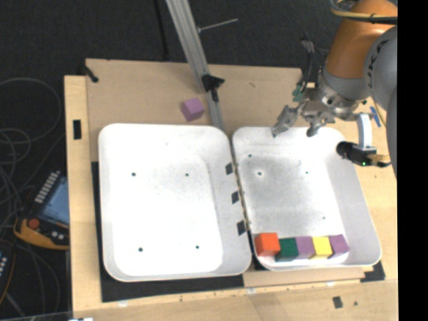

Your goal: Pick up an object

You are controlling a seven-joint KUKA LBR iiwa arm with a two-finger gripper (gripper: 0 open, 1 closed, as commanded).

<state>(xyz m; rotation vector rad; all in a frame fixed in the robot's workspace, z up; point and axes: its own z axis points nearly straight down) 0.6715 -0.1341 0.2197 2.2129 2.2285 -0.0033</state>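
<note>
Along the near wall of the right bin lies a row of blocks: an orange block, a green block, a purple block, a yellow block and another purple block. One more purple block rests on the bench behind the left bin. My gripper hangs over the far edge of the right bin, open, nothing between its fingers, well away from the row of blocks.
A slanted metal pole stands behind the bins, its foot near the gap between them. Cables and a handheld pendant lie on the floor at the left. The wooden bench edge frames both bins.
</note>
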